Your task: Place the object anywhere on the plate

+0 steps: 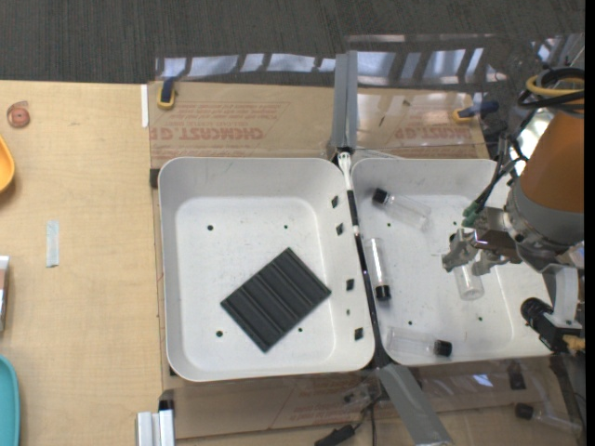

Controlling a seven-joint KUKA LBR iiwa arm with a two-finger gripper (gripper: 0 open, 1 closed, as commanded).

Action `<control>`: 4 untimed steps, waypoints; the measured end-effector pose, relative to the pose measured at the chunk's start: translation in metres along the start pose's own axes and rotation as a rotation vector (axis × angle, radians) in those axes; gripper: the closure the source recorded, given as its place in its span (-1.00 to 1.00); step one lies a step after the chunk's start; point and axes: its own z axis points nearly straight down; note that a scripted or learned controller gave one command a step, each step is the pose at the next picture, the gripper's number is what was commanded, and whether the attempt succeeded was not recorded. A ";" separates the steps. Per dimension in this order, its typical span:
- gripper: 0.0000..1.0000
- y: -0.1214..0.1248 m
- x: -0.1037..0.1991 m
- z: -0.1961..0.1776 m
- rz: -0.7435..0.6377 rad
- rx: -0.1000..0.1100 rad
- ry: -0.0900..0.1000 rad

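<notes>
Dark carpet is running across the top of the scene, and below it the pale wooden tabletop is carrying flattened cardboard with two shallow white bins sitting side by side on it. I'm looking at the left bin, where the plate, a dark ribbed rectangle, is lying flat and turned at a diagonal near the middle of the floor.

I'm reaching in from the right over the right bin, my orange band showing above the grey wrist, the arm angled down toward the bin's right half. My end effector is hanging low over that bin, and a clear plastic tube is sitting right under it; whether my fingers are closed on that tube or just hovering at it, I cannot tell from this angle.

Three more clear tubes with black caps are lying on the floor of the right bin: one near the upper left, one running along the left wall, and one near the bottom edge. All of them are lying well apart from the plate in the other bin.
</notes>
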 end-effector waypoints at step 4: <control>1.00 0.119 0.175 -0.014 -0.625 -0.003 -0.001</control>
